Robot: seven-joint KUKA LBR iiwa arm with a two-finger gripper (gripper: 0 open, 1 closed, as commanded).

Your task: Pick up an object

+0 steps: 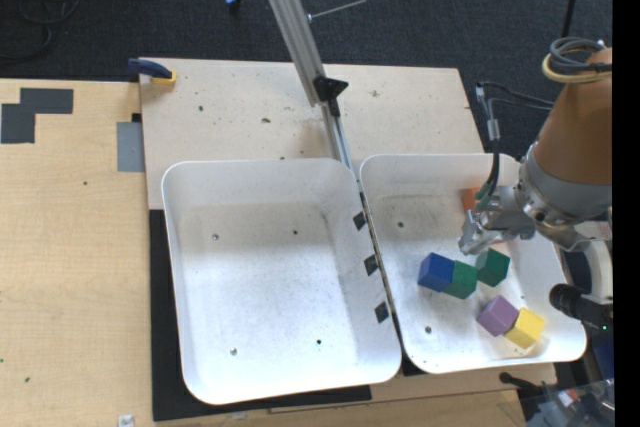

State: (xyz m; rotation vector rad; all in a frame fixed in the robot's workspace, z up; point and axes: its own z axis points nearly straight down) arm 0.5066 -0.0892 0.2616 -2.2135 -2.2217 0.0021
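On the bench (250, 115), the right bin (420, 205) holds the blocks. The arm (580, 145) hangs its end effector (478, 233) (open or closed, I cannot tell) just above a blue cube (436, 272) touching a green cube (463, 280); another green cube (493, 267), purple cube (496, 315) and yellow cube (526, 327) lie nearby.

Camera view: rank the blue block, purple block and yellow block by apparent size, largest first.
1. blue block
2. purple block
3. yellow block
The purple and yellow blocks look close in size, so their order is unsure.
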